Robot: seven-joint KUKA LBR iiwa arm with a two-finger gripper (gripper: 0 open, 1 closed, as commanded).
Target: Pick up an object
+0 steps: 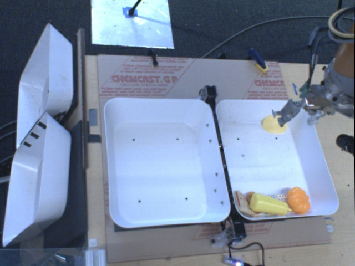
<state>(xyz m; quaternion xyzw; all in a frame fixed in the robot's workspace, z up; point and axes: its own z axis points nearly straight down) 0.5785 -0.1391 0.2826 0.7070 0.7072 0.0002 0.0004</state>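
A grey arm (338,65) with an orange band above the wrist reaches in from three o'clock over the right bin (319,148), one of two shallow white bins set side by side on a surface (166,73) covered with printed brown board. Its end effector (285,118) hangs at the far end of that bin, at about one o'clock of it, its tip just over the right edge of a pale yellow disc (272,124) lying flat on the bin floor. Whether the end effector is parted or closed cannot be told from this slant, and nothing can be seen gripped in it.

At the near end of the same bin, toward six o'clock, a cluster of small objects rests against the wall: a yellow oblong piece (269,204) lying on its side, an orange rounded piece (299,200) touching it at three o'clock, and a small brownish piece (249,195) at its nine o'clock end.

The left bin (111,165) sits just beside the right one, with a dark strip (219,148) running between them. Two more white bins (39,148) lie tilted off the surface at nine o'clock. A blue clamp with a yellow tip (258,60) sits at the board's far edge.
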